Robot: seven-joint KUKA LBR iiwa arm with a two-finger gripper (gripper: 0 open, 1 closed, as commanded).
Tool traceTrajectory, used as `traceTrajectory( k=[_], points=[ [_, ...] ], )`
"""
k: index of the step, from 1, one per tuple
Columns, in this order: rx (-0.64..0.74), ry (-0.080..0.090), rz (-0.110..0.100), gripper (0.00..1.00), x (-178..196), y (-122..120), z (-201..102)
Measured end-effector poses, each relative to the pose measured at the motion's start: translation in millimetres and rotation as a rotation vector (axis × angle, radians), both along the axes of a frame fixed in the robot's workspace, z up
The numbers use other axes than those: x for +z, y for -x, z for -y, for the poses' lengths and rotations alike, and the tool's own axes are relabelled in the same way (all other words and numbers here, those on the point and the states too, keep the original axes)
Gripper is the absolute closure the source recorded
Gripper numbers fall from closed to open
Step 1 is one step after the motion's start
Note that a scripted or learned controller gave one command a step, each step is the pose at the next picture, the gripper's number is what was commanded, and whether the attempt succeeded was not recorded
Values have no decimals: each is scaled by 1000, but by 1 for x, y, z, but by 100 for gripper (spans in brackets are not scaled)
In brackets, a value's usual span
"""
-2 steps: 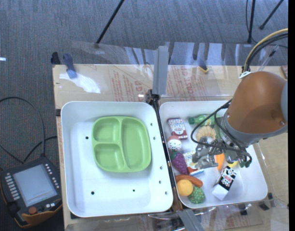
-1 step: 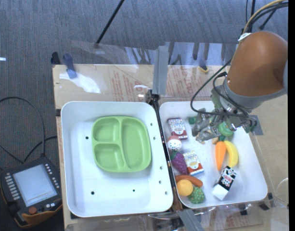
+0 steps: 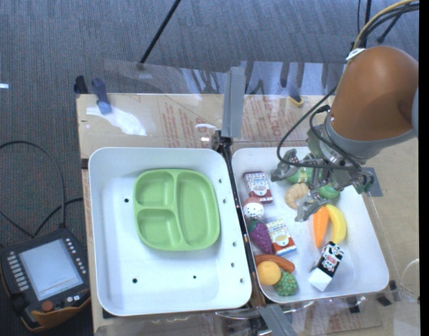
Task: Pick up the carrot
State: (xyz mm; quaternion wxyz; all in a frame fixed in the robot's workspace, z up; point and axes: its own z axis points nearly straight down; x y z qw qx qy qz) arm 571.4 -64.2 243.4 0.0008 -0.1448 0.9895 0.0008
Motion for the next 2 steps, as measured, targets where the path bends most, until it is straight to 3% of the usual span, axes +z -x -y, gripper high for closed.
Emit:
traceTrajectory(
  k=[1,2],
  points=[
    [-17,-1,-4,0,-157,22,66],
    [282,0,9,0,-154,50,110]
  ],
)
